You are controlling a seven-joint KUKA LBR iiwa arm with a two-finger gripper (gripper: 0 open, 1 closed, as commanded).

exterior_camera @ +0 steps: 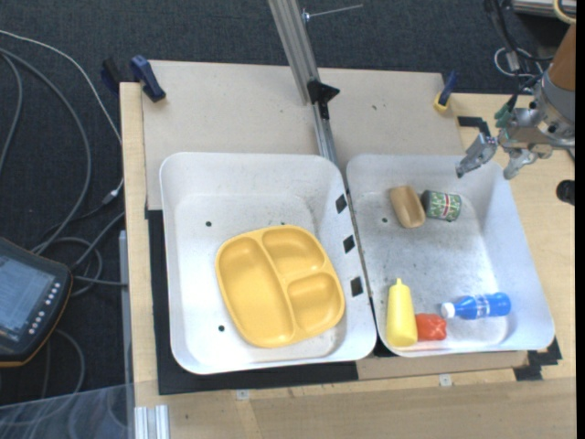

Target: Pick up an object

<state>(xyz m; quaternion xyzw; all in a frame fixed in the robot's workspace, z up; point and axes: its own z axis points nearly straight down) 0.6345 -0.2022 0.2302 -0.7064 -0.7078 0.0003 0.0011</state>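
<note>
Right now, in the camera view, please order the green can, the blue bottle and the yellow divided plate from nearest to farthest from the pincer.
From the pincer:
1. Green can, right bin, upper part.
2. Blue bottle, right bin, lower corner.
3. Yellow divided plate, left bin.

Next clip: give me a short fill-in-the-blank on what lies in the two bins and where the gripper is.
1. The yellow divided plate lies in the ____ bin.
2. The blue bottle lies on its ____.
3. The gripper, its fingers spread, hangs over the right bin's ____ corner.
4. Next to the yellow bottle sits a small ____ object.

Missing words: left; side; far right; red
</note>
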